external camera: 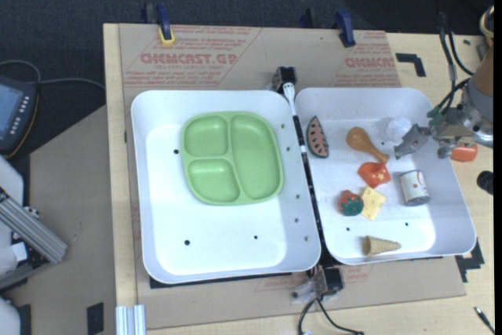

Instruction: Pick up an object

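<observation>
Gripper (416, 139) sits over the far R part of the right bin (447, 235), coming in from the R edge w/ the grey arm (480, 102) behind it. Can't tell if it's wide or narrow from this angle, and can't make out any item in its grasp.

Closest to it: a white crumpled piece (398, 125), just beside the tip on the far side, prob. touching but not clear. An orange bit (464, 153) lies right behind the gripper, by the bin's R rim; can't tell if it's a loose item or part of the tool. A small silver can (412, 187) lies on its side just on the near side of the gripper, apart from it.

Next out, to the gripper's L: a tan spoon-shaped item (362, 140), and a red-orange item (374, 174) btwn that and the can. Further toward the cam: a yellow wedge (373, 204) touching a red-and-green item (351, 204), then a tan cone (380, 245) near the bin's front rim, well apart from the tool. A watermelon slice (317, 137) lies at the bin's L wall, beyond the spoon-shaped item.

All candidate objs are in that same bin, spread out, w/ the crumpled piece and can crowding the gripper most.

Far from the tool: the left bin (157, 247) w/ a green divided plate (233, 157) lying flat in it. Two blue clamps (165, 20) (343, 26) grip the board's (118, 169) far edge.
</observation>
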You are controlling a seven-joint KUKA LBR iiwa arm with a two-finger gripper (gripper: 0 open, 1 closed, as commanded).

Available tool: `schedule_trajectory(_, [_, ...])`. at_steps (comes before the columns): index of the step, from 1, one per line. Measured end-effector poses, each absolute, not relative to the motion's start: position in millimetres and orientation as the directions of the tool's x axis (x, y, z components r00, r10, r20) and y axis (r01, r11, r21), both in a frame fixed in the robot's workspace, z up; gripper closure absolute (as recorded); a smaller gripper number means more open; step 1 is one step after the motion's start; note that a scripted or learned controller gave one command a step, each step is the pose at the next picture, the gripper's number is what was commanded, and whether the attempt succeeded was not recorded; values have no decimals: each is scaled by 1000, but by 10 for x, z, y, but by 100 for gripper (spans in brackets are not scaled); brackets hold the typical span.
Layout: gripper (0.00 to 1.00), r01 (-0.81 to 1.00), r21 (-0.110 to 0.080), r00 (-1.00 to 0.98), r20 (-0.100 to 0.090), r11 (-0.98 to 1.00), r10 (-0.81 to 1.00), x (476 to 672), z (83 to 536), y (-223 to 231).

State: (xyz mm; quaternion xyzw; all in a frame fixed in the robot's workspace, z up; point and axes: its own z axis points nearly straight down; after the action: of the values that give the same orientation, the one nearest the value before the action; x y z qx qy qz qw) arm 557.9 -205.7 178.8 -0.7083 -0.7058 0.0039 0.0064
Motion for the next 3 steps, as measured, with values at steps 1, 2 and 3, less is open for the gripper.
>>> schedule_trajectory(1, [0,1000,0,0,0,0,1000,5615,1872,-2052])
schedule_trajectory(2, [0,1000,-5,0,2,0,1000,5563,1254,-2017])
schedule_trajectory(3, [0,1000,5,-1,7,1,1000,5602,889,-1995])
